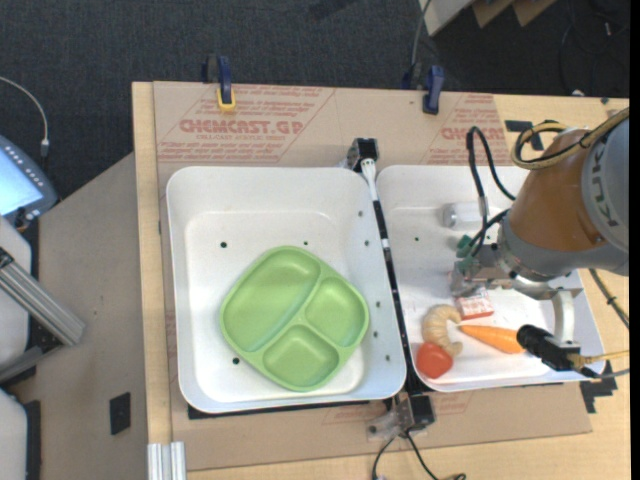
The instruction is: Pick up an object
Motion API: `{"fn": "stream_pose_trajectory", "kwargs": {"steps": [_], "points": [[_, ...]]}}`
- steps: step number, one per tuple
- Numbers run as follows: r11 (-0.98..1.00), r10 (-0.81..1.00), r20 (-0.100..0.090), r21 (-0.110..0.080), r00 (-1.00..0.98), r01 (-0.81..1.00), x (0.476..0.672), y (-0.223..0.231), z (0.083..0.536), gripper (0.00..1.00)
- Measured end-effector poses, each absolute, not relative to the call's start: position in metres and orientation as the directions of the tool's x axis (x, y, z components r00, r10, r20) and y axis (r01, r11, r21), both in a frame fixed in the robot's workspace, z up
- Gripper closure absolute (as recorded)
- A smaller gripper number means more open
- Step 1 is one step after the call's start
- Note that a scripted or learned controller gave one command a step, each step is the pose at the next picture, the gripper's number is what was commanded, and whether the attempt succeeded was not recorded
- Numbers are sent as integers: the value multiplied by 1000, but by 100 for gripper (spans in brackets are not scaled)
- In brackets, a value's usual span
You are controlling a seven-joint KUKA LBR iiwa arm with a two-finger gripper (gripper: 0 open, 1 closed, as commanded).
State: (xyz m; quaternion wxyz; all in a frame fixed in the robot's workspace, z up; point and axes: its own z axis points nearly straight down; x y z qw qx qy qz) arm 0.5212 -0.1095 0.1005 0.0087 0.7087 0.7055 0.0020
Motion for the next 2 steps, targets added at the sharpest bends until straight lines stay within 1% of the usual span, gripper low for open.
{"fn": "stream_pose_trajectory", "kwargs": {"steps": [1,2], "points": [[-1,1000,-2,5,1,1000,516,-112,146,100],[1,1000,-2,7,-1,1000,524,-118,205,100]]}}
